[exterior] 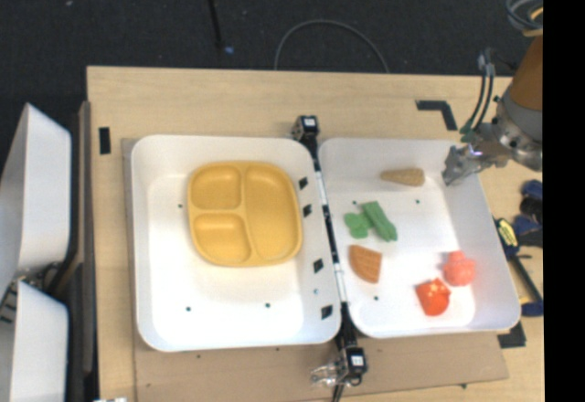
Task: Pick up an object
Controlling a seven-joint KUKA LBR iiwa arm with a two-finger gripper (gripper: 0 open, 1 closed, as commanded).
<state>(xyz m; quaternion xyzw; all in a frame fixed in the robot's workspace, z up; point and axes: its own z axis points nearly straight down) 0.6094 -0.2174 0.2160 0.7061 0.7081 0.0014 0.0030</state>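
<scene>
Tan bread-like piece (402,176) looks like the likeliest pick: it lies in the right bin (475,313), near the back wall, closest to the gripper (460,163). Probably a toy food item, so I'd judge it light, rigid or slightly foamy, matte and not slippery. It's elongated and low, so take it across the short width at the middle, coming straight down.

The gripper sits at the bin's right rim, just beside that piece but apart from it. Nothing between its fingers; whether they're spread or closed I can't tell from here.

Other candidates in the same bin:
- green piece (370,221), chunky and irregular, mid-bin; awkward shape to pinch
- orange wedge (366,262), flat with a curved edge, near the divider
- pink-red round item (460,268) and red item (433,297), both rounded and glossy-looking, may roll or slip out

Left bin (146,300) holds a yellow sectioned plate (245,213), smooth plastic, three compartments, too wide for an easy grab.
</scene>
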